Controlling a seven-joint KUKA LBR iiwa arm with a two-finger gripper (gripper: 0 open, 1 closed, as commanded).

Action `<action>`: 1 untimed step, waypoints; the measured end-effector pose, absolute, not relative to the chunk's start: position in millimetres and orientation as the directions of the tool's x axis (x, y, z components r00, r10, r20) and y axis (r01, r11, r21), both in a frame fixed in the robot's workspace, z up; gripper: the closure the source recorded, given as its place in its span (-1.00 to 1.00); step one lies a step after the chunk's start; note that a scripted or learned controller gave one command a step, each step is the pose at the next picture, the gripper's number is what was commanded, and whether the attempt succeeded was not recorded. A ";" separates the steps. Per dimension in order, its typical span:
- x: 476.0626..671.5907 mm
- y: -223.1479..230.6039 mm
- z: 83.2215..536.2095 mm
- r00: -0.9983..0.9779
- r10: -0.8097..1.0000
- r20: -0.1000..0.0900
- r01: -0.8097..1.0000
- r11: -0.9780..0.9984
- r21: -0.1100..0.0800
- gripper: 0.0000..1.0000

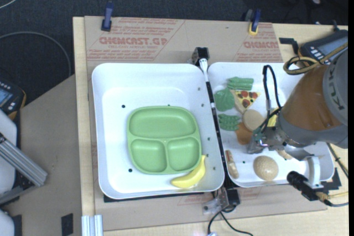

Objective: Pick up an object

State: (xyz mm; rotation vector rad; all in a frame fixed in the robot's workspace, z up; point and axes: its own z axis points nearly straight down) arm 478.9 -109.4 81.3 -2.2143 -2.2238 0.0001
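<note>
Claw: the gripper sits low in the right bin, under the grey arm and its orange band; whether it is open or closed I cannot tell, and nothing shows gripped in it
Nearest thing: a tan egg-shaped object, just below the claw and slightly to its right, near but apart from it
Its axis: nearly round, long axis running roughly left-right, no clear pointing end
Other candidates: a beige round piece just above the claw; an orange-brown piece just to its left, close to touching
Further off: toy pizza slice and green leafy pieces up and left of the claw
Left bin: green divided plate and toy banana, well apart from the claw
Judgement: the coming move likely turns on a short shift down-view to the egg shape
</note>
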 end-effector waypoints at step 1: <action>478.8 -119.9 84.4 0.001 1.000 -0.001 1.000 -0.001 0.000 1.00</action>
